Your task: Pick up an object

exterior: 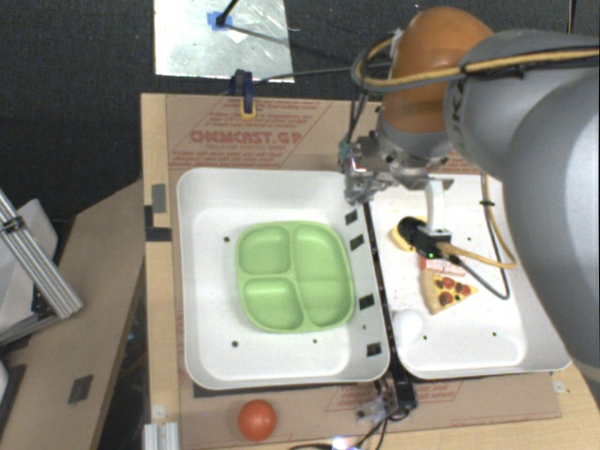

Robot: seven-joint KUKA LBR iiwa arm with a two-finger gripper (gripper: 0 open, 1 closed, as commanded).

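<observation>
One grey arm (525, 111) with an orange band is seen reaching in from the right, and much of the upper right of the view is covered by it. Beneath it, a brown worktop (281, 129) with red lettering carries two shallow white bins set side by side and touching. The left bin (211, 204) is occupied by a green divided plate (295, 275), laid flat near its middle. Three smaller things are held in the right bin (487, 326). A toy pizza slice (445, 292) is lying flat near the bin's middle. A yellow piece (403, 240) is placed just above it and is partly hidden. A pale round thing (408, 324) is found near the front left corner. An orange ball (256, 418) is set on the worktop in front of the left bin. The pincer (359, 184) is positioned over the far end of the wall between the bins, well apart from the pizza slice; whether it is open or closed cannot be told, and nothing is seen in its hold.
</observation>
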